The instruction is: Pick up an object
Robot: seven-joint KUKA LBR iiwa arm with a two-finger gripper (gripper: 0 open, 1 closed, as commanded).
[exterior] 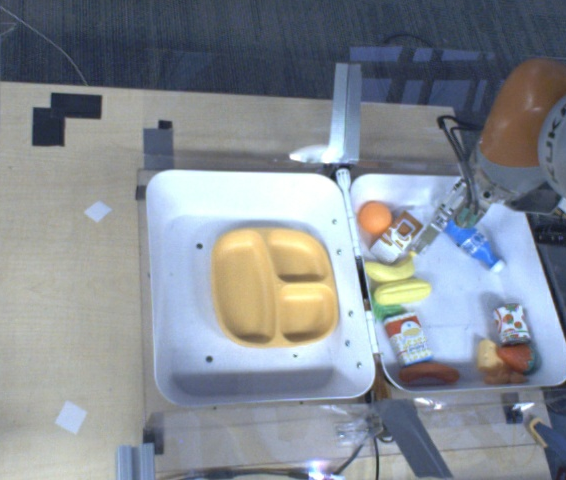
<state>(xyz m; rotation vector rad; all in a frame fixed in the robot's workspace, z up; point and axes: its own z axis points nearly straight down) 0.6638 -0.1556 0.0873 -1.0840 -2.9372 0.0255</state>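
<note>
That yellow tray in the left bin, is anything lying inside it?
The yellow tray shows three bare compartments with nothing in them. It covers the middle of the left bin's floor, so whatever lies underneath cannot be seen.

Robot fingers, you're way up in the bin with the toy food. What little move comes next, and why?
Probably a short drop straight down. The gripper hangs over the right bin between the brown carton and the blue bottle, and I see nothing between its fingers. Lowering a little there would likely bring it to the bottle, which lies close beside it.

Pale wooden bench (53,298) — dark carpet (213,18) beyond
</note>
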